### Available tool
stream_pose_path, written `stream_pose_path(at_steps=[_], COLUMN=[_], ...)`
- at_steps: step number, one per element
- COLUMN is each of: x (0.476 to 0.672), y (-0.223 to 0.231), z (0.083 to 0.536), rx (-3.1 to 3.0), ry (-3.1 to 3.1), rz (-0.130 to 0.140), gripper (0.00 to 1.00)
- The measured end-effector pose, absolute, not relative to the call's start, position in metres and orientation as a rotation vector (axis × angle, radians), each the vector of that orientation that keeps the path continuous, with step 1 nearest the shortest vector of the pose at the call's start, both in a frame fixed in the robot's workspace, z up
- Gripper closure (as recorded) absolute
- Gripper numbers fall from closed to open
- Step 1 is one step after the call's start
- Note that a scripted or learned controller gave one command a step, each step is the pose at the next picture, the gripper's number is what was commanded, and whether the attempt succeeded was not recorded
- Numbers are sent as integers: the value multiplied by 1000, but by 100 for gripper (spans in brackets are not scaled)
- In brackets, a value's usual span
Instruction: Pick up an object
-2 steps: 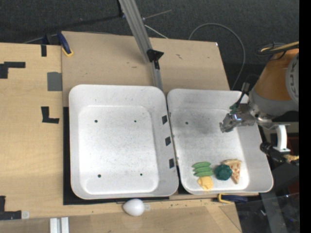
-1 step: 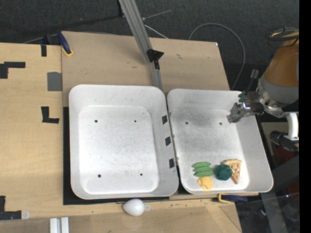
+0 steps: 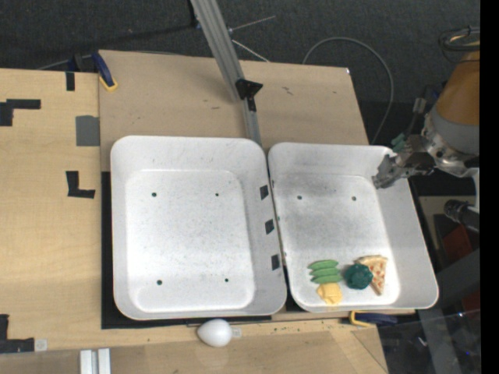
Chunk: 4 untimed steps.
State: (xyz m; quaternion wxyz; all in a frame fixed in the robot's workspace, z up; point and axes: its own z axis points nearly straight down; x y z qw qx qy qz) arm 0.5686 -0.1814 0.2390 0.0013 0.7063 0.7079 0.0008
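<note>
Gripper poised over upper right edge of right bin; finger spread not discernible, nothing seen in its grasp. Objects clustered at bin's near right corner, well apart from gripper: green ridged piece touching yellow piece below it, dark green lump beside, tan wedge rightmost. Left bin adjoining. White egg-shaped item on bench, just in front of left bin.

No readable text, label, brand, number or sign on anything here.
</note>
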Motion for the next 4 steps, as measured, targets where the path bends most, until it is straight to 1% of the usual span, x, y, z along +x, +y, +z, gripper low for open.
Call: stream_pose_path(at_steps=[1,2,3,4], x=[585,591,603,600], y=[-122,-72,-27,27], z=[233,222,222,216], rx=[2215,2217,2215,2216], ry=[2230,2230,2230,2231], rz=[1,-2,0,-2], gripper=[100,100,100,100])
